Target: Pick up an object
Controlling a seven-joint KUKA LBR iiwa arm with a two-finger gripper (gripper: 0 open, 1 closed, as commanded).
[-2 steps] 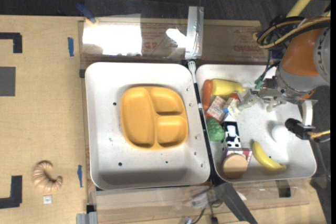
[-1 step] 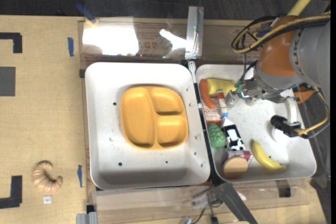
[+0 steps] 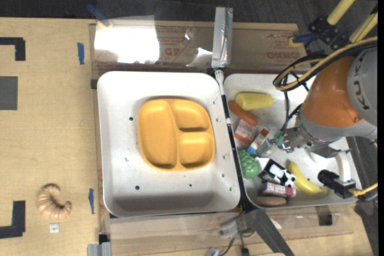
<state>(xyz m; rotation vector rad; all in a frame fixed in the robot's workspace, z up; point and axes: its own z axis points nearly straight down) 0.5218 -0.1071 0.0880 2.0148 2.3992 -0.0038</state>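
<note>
I see the gripper [image 3: 282, 142] low in the right bin [image 3: 271, 82], among clutter near a banana [image 3: 303, 180]. I cannot tell its opening or any hold. A yellow tray [image 3: 176, 132] occupies the left bin [image 3: 114, 129].

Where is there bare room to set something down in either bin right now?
The left bin has bare white floor on all sides of the yellow divided tray, widest along its left wall and front edge. The right bin is crowded: yellow block, carrot, green toy, banana and small boxes pack it, with the arm overhead.
</note>
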